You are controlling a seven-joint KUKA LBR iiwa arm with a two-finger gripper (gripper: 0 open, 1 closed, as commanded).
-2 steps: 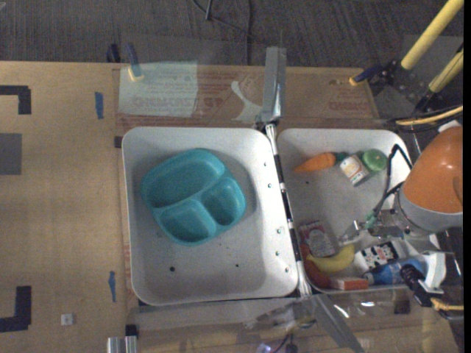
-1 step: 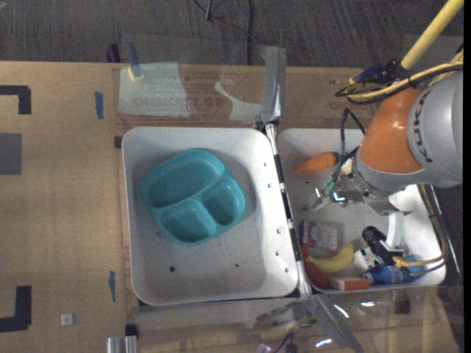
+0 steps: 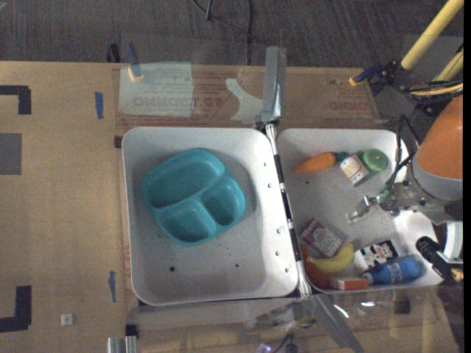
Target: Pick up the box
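Gripper [image 3: 366, 206] sits over the right bin [image 3: 324, 140], right of centre, above bare bin floor. Can't tell its state from this angle. Nothing visibly in it. Arm [image 3: 441, 153] comes in from the right, orange band over the bin's right edge.

Box [image 3: 321, 237], small with a pink and white print, lies flat on the floor of the right bin, near-left area, close to the divider. It's well apart from the gripper, down and to the left of it. Banana [image 3: 333, 260] lies just nearside of the box, touching or nearly so.

Other stuff in the right bin: carrot [image 3: 316, 162] at the far left, small bottle [image 3: 352, 169] just right of it, green lid [image 3: 375, 159] beyond that. Near edge: card box [image 3: 377, 252] with black and white print, blue bottle [image 3: 394, 271] lying on its side beside it.

Left bin [image 3: 140, 256] holds a teal tray [image 3: 193, 195] with three compartments, sitting flat, slightly far of centre.
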